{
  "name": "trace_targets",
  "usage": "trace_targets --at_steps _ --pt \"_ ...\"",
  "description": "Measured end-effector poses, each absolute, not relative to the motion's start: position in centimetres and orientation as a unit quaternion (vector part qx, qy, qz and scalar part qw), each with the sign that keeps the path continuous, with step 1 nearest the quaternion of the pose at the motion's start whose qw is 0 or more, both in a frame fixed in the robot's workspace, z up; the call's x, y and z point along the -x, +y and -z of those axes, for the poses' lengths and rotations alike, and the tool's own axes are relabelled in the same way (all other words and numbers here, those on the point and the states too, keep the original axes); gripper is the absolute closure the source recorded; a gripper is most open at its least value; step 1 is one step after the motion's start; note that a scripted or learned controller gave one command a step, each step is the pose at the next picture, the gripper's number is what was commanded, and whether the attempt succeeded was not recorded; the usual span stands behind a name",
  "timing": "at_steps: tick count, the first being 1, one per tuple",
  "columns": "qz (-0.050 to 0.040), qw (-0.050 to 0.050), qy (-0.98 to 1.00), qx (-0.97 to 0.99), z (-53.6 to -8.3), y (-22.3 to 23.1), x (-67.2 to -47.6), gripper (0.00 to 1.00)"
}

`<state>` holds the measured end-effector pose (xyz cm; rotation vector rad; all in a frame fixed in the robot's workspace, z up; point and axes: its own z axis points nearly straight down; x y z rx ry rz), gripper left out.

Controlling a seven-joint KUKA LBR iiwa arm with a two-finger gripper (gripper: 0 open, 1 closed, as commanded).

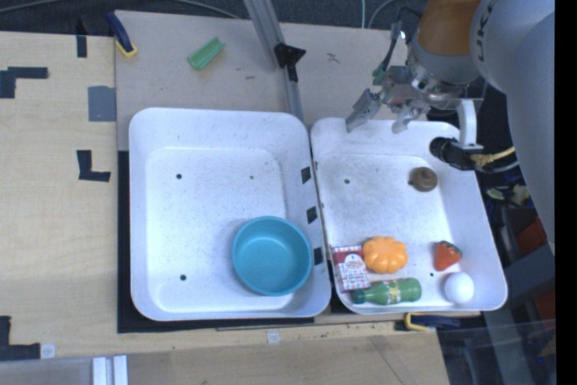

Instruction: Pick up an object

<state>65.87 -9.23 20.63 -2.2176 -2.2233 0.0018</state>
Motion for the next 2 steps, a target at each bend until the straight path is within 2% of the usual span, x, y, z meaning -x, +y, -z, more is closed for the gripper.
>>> trace_targets --at_steps 1,2 --pt "-0.0007 0.001 -0.708 0.706 -20.6 -9.2 -65.9 0.0" --pt "-0.0024 0.001 -0.708 0.706 -16.2 -9.4 -65.8 0.0"
